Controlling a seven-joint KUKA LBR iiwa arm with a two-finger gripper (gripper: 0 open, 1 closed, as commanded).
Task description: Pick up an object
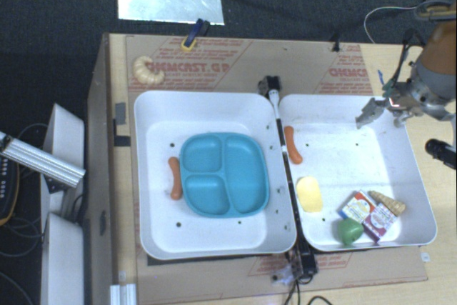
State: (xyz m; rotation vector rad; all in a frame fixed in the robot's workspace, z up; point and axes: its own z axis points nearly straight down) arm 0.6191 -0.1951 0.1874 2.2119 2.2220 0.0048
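My gripper (383,115) hangs over the far right corner of the right bin (410,153), open, with nothing between its fingers. Below it in this bin lie an orange sausage (291,143) by the left wall and a pale yellow lump (309,193) near the middle. Toward the front sit a green rounded piece (349,231), a small printed carton (365,214) and a tan cone (389,203). All of these lie well apart from the gripper, to its left and toward the front.
The left bin (153,125) holds a blue divided plate (223,173) and a second orange sausage (174,178) beside it. A divider rail (282,153) runs between the bins. On the cardboard behind lie a pale curled item (148,68) and a blue-yellow tool (193,35).
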